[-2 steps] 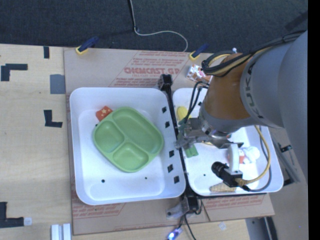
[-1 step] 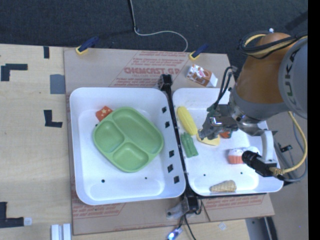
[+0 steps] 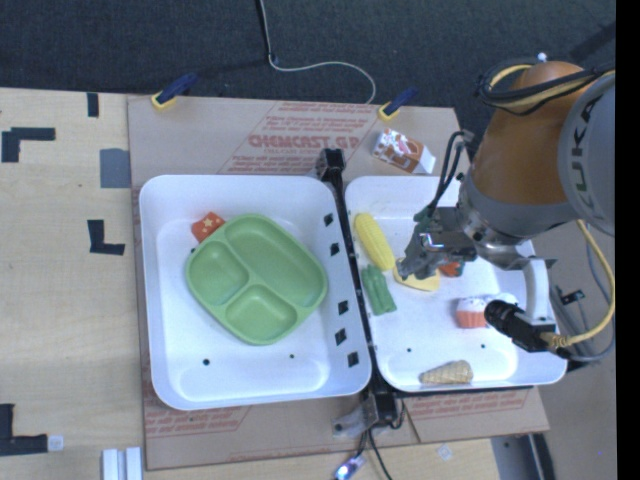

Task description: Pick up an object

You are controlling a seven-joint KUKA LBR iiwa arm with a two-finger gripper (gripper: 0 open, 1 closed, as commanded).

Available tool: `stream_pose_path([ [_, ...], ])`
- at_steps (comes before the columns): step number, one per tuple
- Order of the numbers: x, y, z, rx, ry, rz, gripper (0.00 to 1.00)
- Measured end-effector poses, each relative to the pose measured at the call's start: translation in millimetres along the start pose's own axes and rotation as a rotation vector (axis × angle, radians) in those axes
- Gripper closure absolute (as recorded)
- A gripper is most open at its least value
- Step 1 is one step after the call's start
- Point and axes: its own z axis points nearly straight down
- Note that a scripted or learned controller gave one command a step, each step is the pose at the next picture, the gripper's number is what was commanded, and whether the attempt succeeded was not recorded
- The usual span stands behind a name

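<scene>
In the right bin (image 3: 500,373) lie a yellow corn cob (image 3: 373,240), a green pod (image 3: 378,291), a pale yellow piece (image 3: 424,282), a small red item (image 3: 452,265), an orange and white cupcake (image 3: 470,313) and a tan cone (image 3: 446,373). My gripper (image 3: 420,261) hangs low over the middle of this bin, directly above the pale yellow piece and just right of the corn cob. The arm's body hides part of the bin's far right side.
The left bin (image 3: 165,268) holds a green divided plate (image 3: 258,278) and a small red-orange toy (image 3: 207,226) at the plate's upper left. A snack packet (image 3: 403,151) lies on the cardboard behind the right bin. A black divider clip (image 3: 331,164) sits between the bins.
</scene>
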Motion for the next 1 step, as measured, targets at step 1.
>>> stream_pose_path([
  [1,56.5,-19.6,-109.2,-0.009,0.002,-0.006,1.0],
])
